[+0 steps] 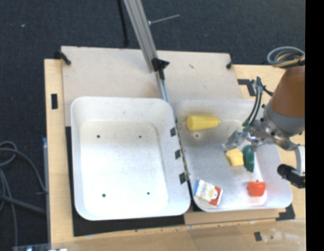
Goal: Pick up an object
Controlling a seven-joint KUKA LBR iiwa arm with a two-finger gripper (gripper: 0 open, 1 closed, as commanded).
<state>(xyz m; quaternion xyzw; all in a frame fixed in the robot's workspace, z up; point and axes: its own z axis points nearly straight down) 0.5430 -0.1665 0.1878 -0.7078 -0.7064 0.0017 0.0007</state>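
From my remote desk, the overhead camera looks down on two shallow white plastic bins set side by side on a pale wooden bench. The left bin (89,119) shows bare speckled floor. The right bin (204,150) carries the clutter: a yellow cone-shaped plastic piece (203,122) lies on its side near the far wall, a small red-and-white printed carton (208,193) rests tilted against the near left corner, and a squat orange-red rounded object (256,188) sits near the near right rim.

The grey arm with its orange band (290,95) reaches in from the right, and its two-finger gripper (242,141) hangs over the middle of the right bin. Just below it lie a small yellow block (234,158) and, touching that block's right side, a dark green bottle-like object (249,159). I cannot tell from this angle whether the claw stands apart or together, and I see nothing between its tips. The pair of crowded items sits tight together directly under the wrist, with the cone well apart toward the back. A slanted aluminium rail (141,27) crosses the back of the bench above the seam between the bins.
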